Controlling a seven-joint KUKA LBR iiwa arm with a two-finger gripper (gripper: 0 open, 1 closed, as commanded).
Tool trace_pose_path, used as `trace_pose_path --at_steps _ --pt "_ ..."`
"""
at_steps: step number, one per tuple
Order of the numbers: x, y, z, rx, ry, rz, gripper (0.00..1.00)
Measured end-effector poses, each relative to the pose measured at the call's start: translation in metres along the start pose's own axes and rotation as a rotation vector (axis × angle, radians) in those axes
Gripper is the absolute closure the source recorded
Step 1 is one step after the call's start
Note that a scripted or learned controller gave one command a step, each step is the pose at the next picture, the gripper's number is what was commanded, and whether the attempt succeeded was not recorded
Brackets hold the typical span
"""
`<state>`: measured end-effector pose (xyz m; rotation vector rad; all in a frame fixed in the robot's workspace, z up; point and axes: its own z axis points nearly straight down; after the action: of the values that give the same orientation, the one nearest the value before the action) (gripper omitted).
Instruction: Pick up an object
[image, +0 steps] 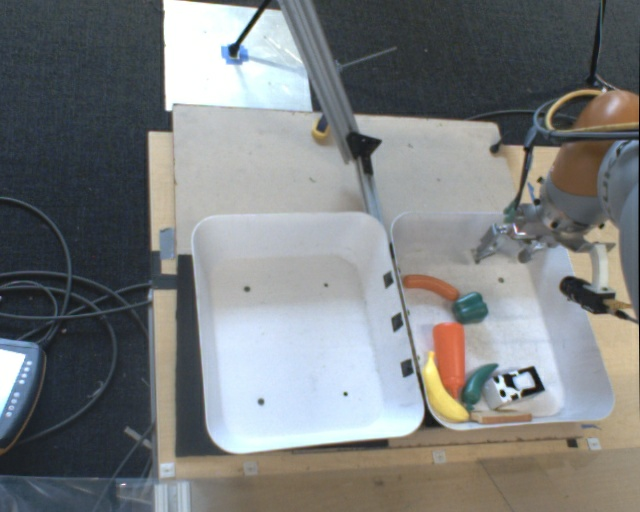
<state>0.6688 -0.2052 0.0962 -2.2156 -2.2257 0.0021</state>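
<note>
Pincer hangs over the far end of the right bin, spread and gripping nothing. Nearer the camera in that bin lie a sausage, a green pepper, a carrot, a banana and a black-and-white toy. The left bin sits alongside on the counter.
</note>
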Motion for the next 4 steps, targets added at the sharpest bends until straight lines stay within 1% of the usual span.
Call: trace_pose_path --at_steps 1,2,3,4 --pt "-0.001 0.003 -0.016 -0.009 -0.004 -0.004 1.00" --pt "-0.003 0.003 -0.082 -0.011 -0.003 0.000 1.00" --pt "-0.004 0.005 -0.137 -0.011 -0.003 -0.001 1.00" --pt "-0.004 0.006 -0.156 -0.008 -0.002 -0.001 1.00"
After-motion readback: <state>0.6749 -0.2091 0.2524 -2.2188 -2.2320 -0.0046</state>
